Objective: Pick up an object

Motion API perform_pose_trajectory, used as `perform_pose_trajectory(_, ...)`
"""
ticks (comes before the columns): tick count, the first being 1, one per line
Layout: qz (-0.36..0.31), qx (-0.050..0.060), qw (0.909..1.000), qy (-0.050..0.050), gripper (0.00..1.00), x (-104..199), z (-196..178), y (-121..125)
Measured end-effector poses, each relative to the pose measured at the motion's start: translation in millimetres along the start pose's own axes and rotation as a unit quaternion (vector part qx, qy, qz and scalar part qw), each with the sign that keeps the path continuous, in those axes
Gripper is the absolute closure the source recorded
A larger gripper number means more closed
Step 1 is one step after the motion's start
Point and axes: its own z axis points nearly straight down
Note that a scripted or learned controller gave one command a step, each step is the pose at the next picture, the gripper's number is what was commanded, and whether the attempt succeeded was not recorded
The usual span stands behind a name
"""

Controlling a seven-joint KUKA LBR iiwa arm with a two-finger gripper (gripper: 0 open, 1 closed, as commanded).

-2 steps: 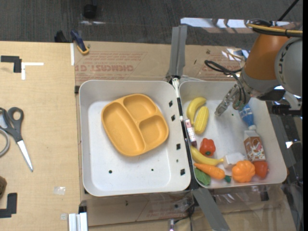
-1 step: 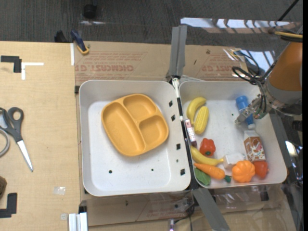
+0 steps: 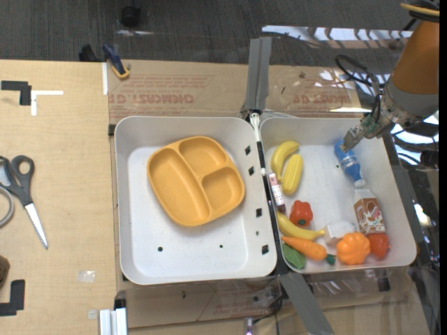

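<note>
The right bin [image 3: 398, 187] holds several toy foods. A blue bottle [image 3: 348, 161] lies near its back right corner. My gripper [image 3: 362, 131] hangs just above and behind the bottle's upper end, close to the bin's back wall, under the grey and orange arm [image 3: 418, 61]. I see nothing held in it. A yellow banana [image 3: 281, 155] and a corn cob [image 3: 292, 173] lie at the bin's back left. A red pepper [image 3: 301, 213], a carrot [image 3: 306, 247], an orange pumpkin [image 3: 353, 248] and a small carton [image 3: 368, 216] sit toward the front.
The left bin [image 3: 133, 208] holds a yellow divided plate [image 3: 195, 180]. Scissors [image 3: 24, 194] lie on the bench at far left. A grey divider bar [image 3: 258, 75] runs back from between the bins. Cables [image 3: 356, 72] trail behind the right bin.
</note>
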Motion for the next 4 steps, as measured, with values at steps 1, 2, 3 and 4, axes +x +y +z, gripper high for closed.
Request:
perform_pose_trajectory(1, 0.018, 0.0, 0.9998, 0.001, 1.0, 118.3, -72.9, 45.0)
perform_pose_trajectory(2, -0.183, 0.0, 0.983, 0.001, 1.0, 87.2, 17.8, -14.2)
perform_pose_trajectory(3, -0.183, 0.0, 0.9831, 0.001, 0.0, 87.2, 17.8, -14.1)
perform_pose_trajectory(4, -0.158, -0.007, 0.9875, -0.004, 0.0, 71.2, 79.7, 28.9)
